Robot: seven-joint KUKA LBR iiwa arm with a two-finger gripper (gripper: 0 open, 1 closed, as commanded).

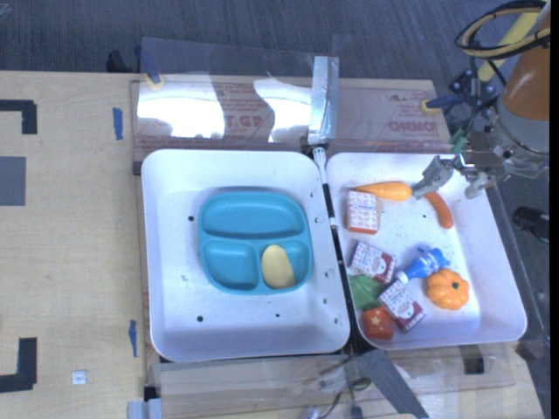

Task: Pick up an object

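Two glossy white plastic bins: the left bin (166, 260) holds a smooth teal divided tray (229, 225) with a yellow egg-shaped lump (278, 266). The right bin (498, 260) holds a ribbed orange pumpkin (448, 289), tapered carrot (384, 190) and small red sausage (439, 209). The gripper (456, 175) hovers above them, fingers spread, gripping nothing

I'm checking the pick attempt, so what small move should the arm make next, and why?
Probably lower the end effector a little onto the sausage. It sits over the right bin's upper part with nothing seen between its fingers, and the sausage lies just below it, apart from the carrot, so a grasp there looks uncluttered.
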